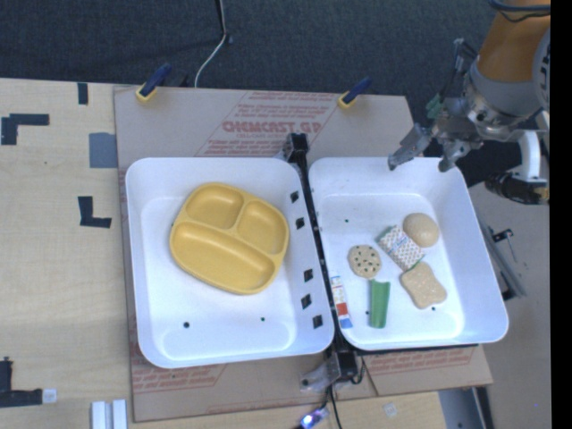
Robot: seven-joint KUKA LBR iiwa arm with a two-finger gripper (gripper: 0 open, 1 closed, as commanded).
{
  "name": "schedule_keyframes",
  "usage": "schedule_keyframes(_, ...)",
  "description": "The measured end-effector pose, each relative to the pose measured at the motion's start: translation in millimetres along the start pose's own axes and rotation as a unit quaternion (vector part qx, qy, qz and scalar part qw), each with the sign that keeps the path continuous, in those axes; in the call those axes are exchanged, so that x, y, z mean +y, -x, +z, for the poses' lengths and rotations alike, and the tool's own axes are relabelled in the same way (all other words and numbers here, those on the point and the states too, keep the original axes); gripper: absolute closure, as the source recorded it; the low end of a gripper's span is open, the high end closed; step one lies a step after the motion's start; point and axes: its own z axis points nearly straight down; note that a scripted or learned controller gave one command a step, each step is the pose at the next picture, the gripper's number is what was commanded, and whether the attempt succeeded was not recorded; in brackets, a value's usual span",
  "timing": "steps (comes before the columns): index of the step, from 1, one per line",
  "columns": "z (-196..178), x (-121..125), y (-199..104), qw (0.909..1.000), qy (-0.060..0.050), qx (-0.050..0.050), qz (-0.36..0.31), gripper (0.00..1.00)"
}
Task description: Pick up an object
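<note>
My gripper [420, 155] hangs over the far edge of the right bin [357, 181], its two fingers spread apart with nothing between them. Below it in that bin lie a round tan bun [421, 230], a checkered packet [399, 247], a speckled cookie [364, 260], a tan cracker-shaped piece [423, 286], a green stick [379, 303] and a thin red-and-white tube [338, 297]. All of these rest in the near half of the bin, well clear of the fingers.
The left bin [152, 320] holds a yellow divided plate [230, 237]. A black divider with clips [306, 231] runs between the bins. Blue-and-yellow clamps [154, 80] [355, 90] sit on the cardboard at the back. The orange-banded arm [514, 34] rises at the right.
</note>
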Motion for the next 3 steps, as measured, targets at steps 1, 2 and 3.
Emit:
schedule_keyframes(1,-8.4,1.9,-0.7,1.0000,0.007,-0.001,-0.002,0.00)
schedule_keyframes(2,44.6,8.9,-8.9,1.0000,0.005,-0.001,-0.002,0.00)
schedule_keyframes(3,92.2,16.1,-6.4,1.0000,0.005,-0.001,-0.001,0.00)
